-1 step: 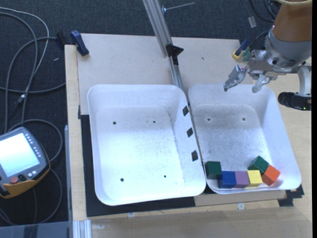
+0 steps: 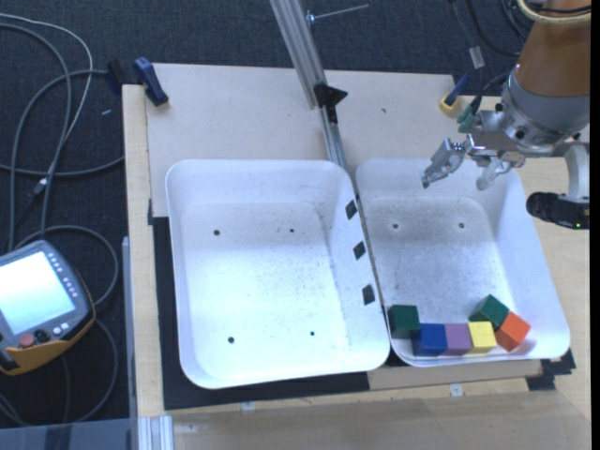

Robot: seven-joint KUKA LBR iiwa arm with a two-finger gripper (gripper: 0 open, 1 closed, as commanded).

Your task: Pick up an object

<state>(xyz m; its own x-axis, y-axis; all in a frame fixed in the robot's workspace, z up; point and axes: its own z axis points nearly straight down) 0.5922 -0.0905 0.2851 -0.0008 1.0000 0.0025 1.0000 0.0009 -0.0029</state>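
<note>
Arm (image 2: 548, 54) comes in from upper right, grey w/ orange band above the wrist. Gripper (image 2: 462, 169) hangs over the far end of the right bin (image 2: 530, 242), above the back wall. Its two fingers are spread wide apart, one finger (image 2: 437, 169) pointing down-left, the other nearer the bin's right wall; nothing between them. Gripper is well apart from the blocks.

Blocks sit bunched along the near edge of the right bin, approx. in a row: dark green block (image 2: 404, 320) at the left end, then blue block (image 2: 432, 337) just beside it, purple block (image 2: 457, 337) touching the blue, yellow block (image 2: 482, 334) next, orange block (image 2: 513, 330) at the right end, tilted. A second green block (image 2: 489, 308) sits just behind the yellow and orange ones. All lie on the bin floor, none lifted.

Left bin (image 2: 187, 204) is beside the right one, rims touching along the middle; only dark specks and a few small holes on its floor.

Both bins rest on the bench (image 2: 234, 111). A metal rail (image 2: 295, 36) slants down from the top to the gap between the bins. A blue clip (image 2: 150, 80) lies at the bench's far left corner. Off the bench, left side: a handheld control pad (image 2: 37, 303) w/ a lit screen, and cables (image 2: 47, 92) looping over the dark carpet.
</note>
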